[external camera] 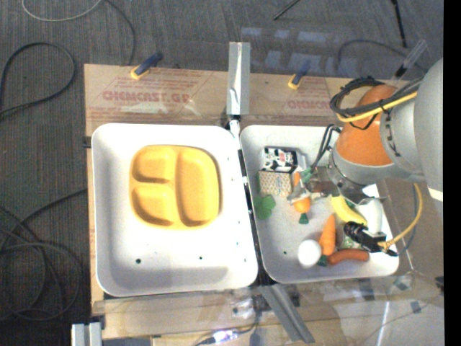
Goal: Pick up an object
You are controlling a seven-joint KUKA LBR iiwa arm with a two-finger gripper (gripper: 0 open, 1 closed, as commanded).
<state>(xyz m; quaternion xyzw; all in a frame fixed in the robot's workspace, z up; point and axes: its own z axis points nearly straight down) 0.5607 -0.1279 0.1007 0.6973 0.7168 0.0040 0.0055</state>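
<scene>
My gripper (307, 184) hangs low over the middle of the right bin (284, 269), with the arm coming in from the right. Just under it lies a small orange piece (303, 205), and a patterned beige box (271, 184) sits right beside it on the left. A black-and-white carton (279, 158) lies at the back of the bin and a green piece (266, 206) near its left wall. A yellow banana (346, 209), an orange carrot (329, 235), a white egg (309, 251) and a red sausage-shaped thing (348, 256) lie toward the front right.
The left bin (115, 265) holds a yellow divided tray (175, 186). A white cup-like thing (372, 211) sits by the right bin's right wall. The two bins meet at a narrow ridge (247, 207). Cardboard lies under the bins at the back.
</scene>
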